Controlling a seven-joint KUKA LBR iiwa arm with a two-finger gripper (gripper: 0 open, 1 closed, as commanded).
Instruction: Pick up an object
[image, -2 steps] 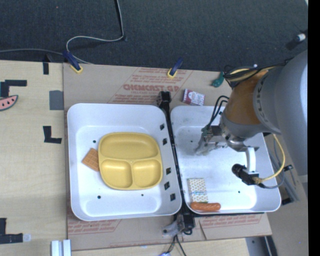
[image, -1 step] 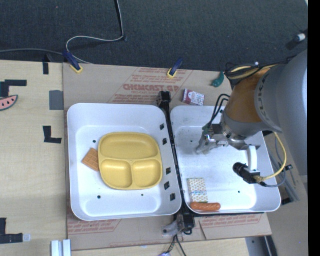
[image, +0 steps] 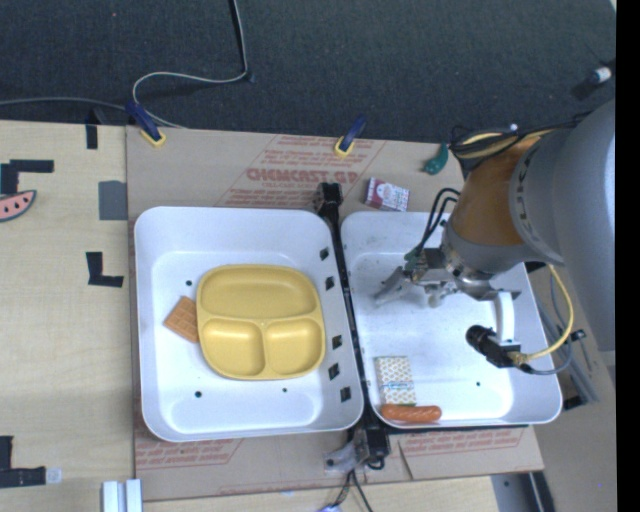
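I note candidate objects in both bins: a yellow divided plate (image: 262, 320) fills the left bin (image: 160, 240), resting on an orange cracker (image: 182, 319) at its left. In the right bin (image: 530, 400), a wafer packet (image: 395, 379) and a hot dog (image: 411, 412) lie at the near edge. My gripper (image: 392, 288) hovers over the far-left floor of the right bin, fingers spread, pinching nothing.

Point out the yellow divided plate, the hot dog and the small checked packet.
yellow divided plate (image: 262, 322), camera view, on its central ridge.
hot dog (image: 411, 412), camera view, middle of its length.
small checked packet (image: 396, 380), camera view, centre of its top face.
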